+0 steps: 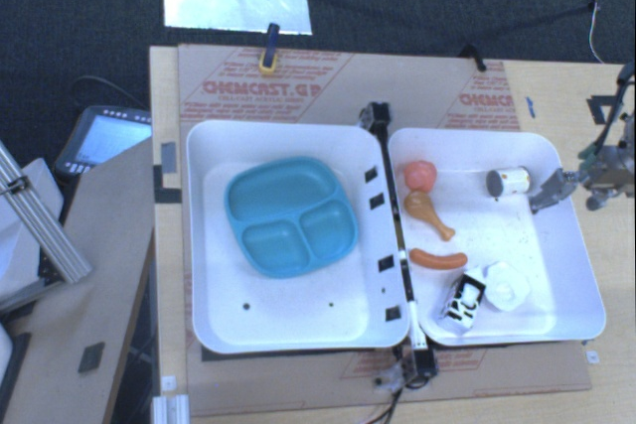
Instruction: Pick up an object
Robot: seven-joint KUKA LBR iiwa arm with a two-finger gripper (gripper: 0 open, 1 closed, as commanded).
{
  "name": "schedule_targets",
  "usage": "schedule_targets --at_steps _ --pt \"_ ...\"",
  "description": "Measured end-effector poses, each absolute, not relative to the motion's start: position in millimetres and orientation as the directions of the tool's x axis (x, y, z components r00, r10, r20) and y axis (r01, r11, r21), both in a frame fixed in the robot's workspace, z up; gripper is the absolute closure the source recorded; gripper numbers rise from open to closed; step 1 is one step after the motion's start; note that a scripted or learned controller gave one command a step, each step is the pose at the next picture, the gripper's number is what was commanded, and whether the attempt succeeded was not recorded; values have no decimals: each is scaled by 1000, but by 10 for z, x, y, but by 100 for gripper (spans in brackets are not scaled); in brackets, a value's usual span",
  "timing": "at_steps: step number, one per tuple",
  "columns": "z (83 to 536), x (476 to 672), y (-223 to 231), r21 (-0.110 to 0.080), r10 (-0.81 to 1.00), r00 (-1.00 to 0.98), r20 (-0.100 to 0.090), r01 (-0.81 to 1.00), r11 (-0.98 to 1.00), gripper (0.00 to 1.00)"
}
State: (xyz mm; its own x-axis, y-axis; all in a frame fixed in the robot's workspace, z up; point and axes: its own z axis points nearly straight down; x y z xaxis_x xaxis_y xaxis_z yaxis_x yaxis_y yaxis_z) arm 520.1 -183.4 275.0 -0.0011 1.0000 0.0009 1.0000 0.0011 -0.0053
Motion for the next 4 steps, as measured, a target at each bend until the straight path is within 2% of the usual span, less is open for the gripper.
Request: schedule_targets --at_steps 1,2,4 --pt "2784 5217 -1830 1 1000 -3 -1 1000 3 0" --pt "2162 5209 -1792 -3 1000 -2 1 1000 2 0" --pt "996 5370 -1828 -2 1000 -1 1 1000 1 0"
